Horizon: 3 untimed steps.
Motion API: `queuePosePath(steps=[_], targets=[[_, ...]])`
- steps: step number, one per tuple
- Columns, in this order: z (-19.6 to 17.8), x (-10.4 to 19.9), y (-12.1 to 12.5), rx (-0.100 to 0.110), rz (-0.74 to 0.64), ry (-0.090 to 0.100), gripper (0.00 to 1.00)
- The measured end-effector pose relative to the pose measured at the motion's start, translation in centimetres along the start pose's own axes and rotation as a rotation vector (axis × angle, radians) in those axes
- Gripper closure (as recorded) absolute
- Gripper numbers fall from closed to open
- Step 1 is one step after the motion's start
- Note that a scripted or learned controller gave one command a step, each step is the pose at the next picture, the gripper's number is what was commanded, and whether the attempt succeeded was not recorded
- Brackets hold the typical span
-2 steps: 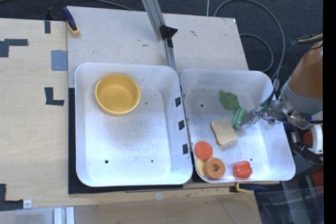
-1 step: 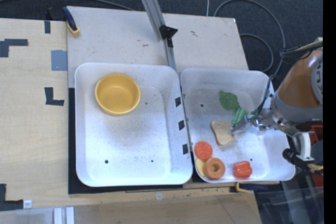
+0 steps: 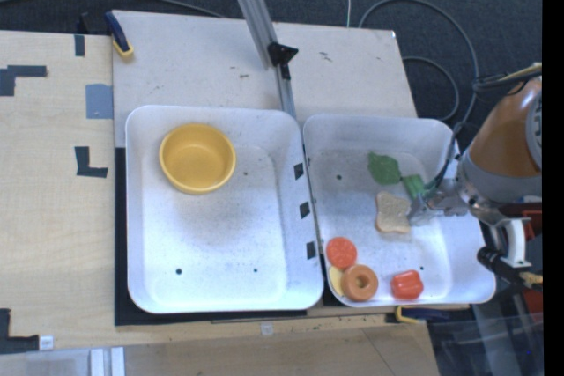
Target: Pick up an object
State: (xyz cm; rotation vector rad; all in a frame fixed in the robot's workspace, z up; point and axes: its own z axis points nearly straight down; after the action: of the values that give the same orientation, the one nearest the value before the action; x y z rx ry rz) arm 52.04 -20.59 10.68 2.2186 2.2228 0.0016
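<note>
The tool (image 3: 421, 209) sits low in the right bin (image 3: 352, 132), right at the edge of a tan bread slice (image 3: 393, 213); whether it is spread or pressed together I cannot tell, and nothing is visibly pinched. The bread slice lies immediately to the tool's left, touching or nearly so, and a green leafy piece (image 3: 393, 173) lies just beyond it toward the back, its long axis running on a slant from the back of the bin toward the tool. So the likeliest target is the bread, with the green piece close enough to get in the way.

Nearest the camera, along the front wall of that bin, are a red tomato (image 3: 342, 253), a brown doughnut (image 3: 360, 283) resting on something yellow, and a red pepper (image 3: 406, 283), all well apart from the tool.

The arm (image 3: 507, 145) reaches in from the right, its orange band above the wrist, bent down over the bin's right wall.

Farther left, the other bin (image 3: 211, 277) holds a yellow bowl (image 3: 197, 157). Behind both bins is the pale surface (image 3: 194, 57).
</note>
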Motion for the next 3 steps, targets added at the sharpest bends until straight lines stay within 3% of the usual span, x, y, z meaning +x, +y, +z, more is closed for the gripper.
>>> queuePosePath(steps=[2, 3], targets=[[-12.3, 0.7, -0.5, -0.003, -0.001, -0.002, 1.0], [-14.0, 0.7, -0.4, 0.0, 0.0, 0.0, 1.0]])
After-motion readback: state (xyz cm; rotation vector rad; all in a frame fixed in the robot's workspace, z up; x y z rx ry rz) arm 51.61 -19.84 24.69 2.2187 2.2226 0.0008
